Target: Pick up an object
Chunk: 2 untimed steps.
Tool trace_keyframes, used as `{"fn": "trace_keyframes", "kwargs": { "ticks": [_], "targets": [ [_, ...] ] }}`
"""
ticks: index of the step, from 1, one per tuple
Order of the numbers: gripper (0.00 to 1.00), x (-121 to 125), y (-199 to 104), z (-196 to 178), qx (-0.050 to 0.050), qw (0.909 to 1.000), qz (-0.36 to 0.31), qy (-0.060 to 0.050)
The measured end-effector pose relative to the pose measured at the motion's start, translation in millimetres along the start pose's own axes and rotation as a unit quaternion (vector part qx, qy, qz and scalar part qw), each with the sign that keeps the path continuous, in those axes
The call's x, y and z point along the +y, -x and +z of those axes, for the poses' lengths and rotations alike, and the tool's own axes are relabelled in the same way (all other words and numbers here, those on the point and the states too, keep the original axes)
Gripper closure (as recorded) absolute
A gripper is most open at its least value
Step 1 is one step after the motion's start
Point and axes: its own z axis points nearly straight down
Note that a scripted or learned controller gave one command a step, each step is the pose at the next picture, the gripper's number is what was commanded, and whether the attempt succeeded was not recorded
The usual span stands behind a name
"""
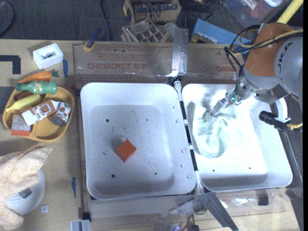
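Observation:
An orange cube (126,149) lies on the floor of the left bin (96,100), a little left of its middle and towards the front. In the right bin (269,172) a pale, greenish see-through crumpled sheet (209,131) rests against the left side. My gripper (219,106) reaches in from the upper right and hangs low over the top end of that sheet, at or just above it. The grey arm with its orange band (264,52) stands over the right bin's back right corner.
A yellow bowl (45,131) of toy food sits left of the bins, with a white box (48,56) behind it and a peach cloth (21,177) in front. A clear panel (125,64) runs along the back of both bins.

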Motion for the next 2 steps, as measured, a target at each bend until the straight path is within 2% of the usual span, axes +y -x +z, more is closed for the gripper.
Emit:
{"fn": "trace_keyframes", "kwargs": {
  "ticks": [1, 2],
  "targets": [
    [0.0, -15, -47, -1, -0.004, 0.9999, -0.009, 0.006],
    [0.0, -81, -118, -28, -0.001, 0.9957, -0.092, 0.003]
  ]
}}
